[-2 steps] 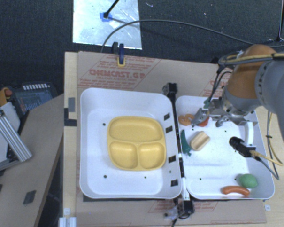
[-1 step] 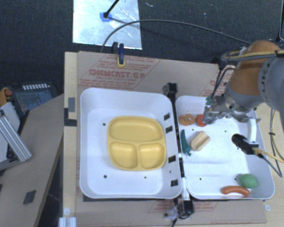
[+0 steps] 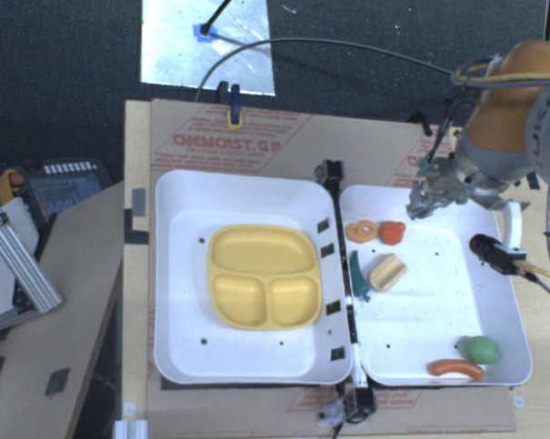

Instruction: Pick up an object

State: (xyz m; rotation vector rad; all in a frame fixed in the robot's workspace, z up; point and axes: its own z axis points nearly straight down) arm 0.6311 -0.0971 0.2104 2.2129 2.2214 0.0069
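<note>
Two shallow white bins are seen side by side on the bench, and the black divider between them is taken as the landmark. To its left, the left bin is occupied by a yellow compartment tray with one long section at the back and two smaller ones at the front. To the right of the divider, the right bin is scattered with toy food. Just beside the divider, near its upper part, an orange ring is placed, and a red tomato-like piece is set touching or nearly touching the ring on the side away from the divider. Lower down, a small teal piece lies against the divider, with a tan bread roll just beside it. Well away from the divider, at the bin's near right corner, a green rounded piece and an orange-red sausage are found close together. The gripper is held above the back of the right bin, near the tomato-like piece but apart from it. Nothing is seen between its fingers; whether they are spread or closed cannot be told.
</note>
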